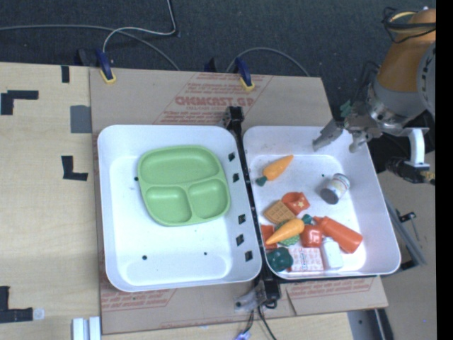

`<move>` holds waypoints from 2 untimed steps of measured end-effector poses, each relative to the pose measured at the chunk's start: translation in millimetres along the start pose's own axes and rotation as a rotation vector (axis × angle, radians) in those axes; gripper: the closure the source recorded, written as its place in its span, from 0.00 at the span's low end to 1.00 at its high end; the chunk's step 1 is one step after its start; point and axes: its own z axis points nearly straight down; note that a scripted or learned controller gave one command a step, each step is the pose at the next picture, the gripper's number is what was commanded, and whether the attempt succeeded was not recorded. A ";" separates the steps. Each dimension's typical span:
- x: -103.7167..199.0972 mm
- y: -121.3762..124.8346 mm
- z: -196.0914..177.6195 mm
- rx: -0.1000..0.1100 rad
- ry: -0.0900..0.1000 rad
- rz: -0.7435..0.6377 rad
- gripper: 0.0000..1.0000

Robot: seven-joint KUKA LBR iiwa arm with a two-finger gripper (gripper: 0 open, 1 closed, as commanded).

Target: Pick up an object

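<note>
The end effector [340, 137] hangs over the right bin's [375, 190] far right corner, fingers spread apart, gripping nothing. A smooth plastic carrot [277, 167] lies nearer the bin's far left corner, well apart from it.

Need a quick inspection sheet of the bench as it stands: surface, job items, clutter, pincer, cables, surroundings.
Surface: cardboard sheet on a wooden bench, held by two clamps; left bin and right bin side by side.
Job's things: right bin holds an upper carrot, a lower carrot, a waffle, a can on its side, a red bottle and a packed heap at the front.
Clutter: green plate, three compartments, in the left bin.
Grippers: pincer over the right bin's far right corner, apart from the toys, open.
Cables: cables on the dark floor behind; more at the front edge.
Surroundings: nothing seen.
</note>
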 end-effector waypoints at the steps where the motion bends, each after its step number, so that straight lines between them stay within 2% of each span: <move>1: -35.1 -16.5 115.7 -0.005 -0.002 0.000 0.00; 2: -10.8 -60.8 115.8 -0.008 -0.004 0.000 0.00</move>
